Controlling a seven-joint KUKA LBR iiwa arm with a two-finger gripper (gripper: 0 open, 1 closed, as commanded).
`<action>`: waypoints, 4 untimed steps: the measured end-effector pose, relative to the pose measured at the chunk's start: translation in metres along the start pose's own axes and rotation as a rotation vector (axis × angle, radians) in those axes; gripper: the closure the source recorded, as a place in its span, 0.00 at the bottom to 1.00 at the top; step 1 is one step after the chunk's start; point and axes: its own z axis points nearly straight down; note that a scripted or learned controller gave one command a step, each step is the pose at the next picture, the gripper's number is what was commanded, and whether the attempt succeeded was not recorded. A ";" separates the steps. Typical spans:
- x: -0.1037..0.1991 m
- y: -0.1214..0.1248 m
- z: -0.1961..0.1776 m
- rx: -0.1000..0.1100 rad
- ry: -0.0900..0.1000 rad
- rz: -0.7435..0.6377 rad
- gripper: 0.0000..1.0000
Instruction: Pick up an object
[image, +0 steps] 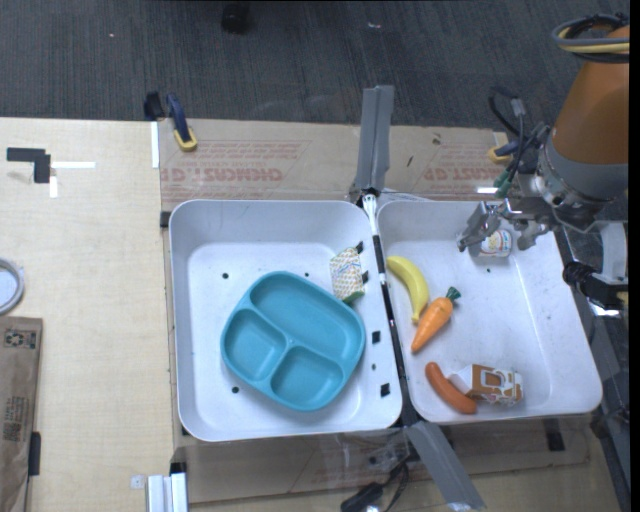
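Banana (409, 283) lower-left of end effector (492, 240); apart

- blue yellow-tipped clamp (178, 120) on brown printed cardboard sheet (300, 160), behind the bins
- black L-shaped mark (30, 162) on pale wooden bench (80, 260)
- brown paper bag (18, 400), left edge

Colours noted, left to right. Desk (80, 300): pale wood tone, w/ brown cardboard strip (260, 160) bearing red print, upper centre. Left bin (190, 300): white; holds turquoise divided plate (292, 341) and cream-patterned packet (347, 272). Right bin (550, 330): white; yellow banana (410, 283), orange carrot (432, 320) w/ green top, red-orange sausage (450, 389), orange-and-white carton (497, 384). Arm (595, 110), upper right: grey w/ orange band. Pincer (492, 238): metallic grey.
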 end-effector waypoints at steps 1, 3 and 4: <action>-0.003 0.013 0.052 0.000 0.000 -0.111 0.00; -0.005 -0.010 0.164 0.000 0.000 0.073 1.00; 0.052 0.004 0.035 -0.001 -0.001 0.006 1.00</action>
